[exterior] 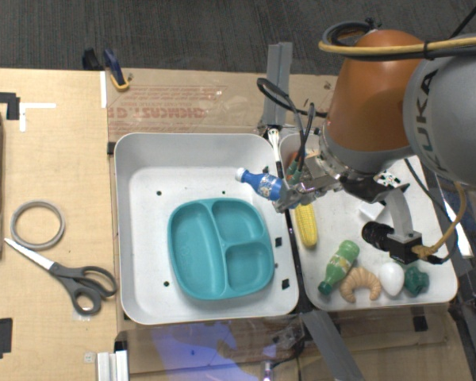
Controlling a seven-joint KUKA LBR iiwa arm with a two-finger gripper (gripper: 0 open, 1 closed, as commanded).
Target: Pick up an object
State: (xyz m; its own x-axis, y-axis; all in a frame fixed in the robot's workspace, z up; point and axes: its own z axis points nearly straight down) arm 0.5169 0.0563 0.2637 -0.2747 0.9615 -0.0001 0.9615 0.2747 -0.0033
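On the grey arm point(452, 109) I can read the letters "KU", running vertically. The cardboard sheet point(182, 105) behind the bins carries red printing, mirrored, and it is not legible.

Well apart from my gripper point(292, 190), toward the view's left on the bench point(55, 157), a roll of tape point(37, 224) lies beside grey-handled scissors point(63, 275); a blue clamp point(115, 68) sits farther back.
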